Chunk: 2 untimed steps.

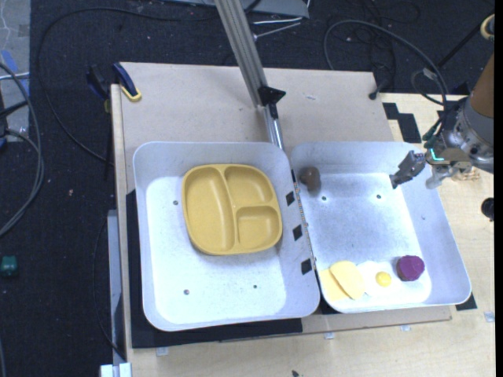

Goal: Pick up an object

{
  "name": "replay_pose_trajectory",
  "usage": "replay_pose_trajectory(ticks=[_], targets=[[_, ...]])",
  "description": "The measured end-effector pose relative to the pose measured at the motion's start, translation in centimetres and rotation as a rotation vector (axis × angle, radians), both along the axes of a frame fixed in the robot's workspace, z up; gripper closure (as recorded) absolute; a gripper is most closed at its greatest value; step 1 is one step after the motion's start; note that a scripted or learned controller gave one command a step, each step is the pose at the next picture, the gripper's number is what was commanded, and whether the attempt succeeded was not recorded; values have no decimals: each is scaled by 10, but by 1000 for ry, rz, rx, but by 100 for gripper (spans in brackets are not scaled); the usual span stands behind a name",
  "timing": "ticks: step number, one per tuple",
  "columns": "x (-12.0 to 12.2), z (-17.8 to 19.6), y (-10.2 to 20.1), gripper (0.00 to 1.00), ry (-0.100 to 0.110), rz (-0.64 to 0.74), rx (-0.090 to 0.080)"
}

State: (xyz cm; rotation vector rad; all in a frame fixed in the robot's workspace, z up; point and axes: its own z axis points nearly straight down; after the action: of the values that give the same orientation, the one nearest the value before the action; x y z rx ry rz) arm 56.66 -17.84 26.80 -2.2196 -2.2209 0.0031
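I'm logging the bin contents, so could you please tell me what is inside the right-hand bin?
The right bin holds a brown lump at its far left corner, and along the near edge a pale yellow piece, a small yellow ball and a purple ball. Anything beneath them is hidden.

Wooden bench [204,104], two white bins [157,289] side by side

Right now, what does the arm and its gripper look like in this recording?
The arm enters at the right edge: a rounded grey body with a lighter metallic wrist section below it. A small teal-green light or marking sits near the wrist. The gripper has two dark, slim fingers angled out from the wrist. An orange-brown patch shows at the arm's top edge.
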Motion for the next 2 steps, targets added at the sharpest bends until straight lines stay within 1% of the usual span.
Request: replay_pose_trajectory(ticks=[1,2], targets=[[1,1,0,0,-2,0,-1],[-4,-45,-6,0,1,-2,0]])
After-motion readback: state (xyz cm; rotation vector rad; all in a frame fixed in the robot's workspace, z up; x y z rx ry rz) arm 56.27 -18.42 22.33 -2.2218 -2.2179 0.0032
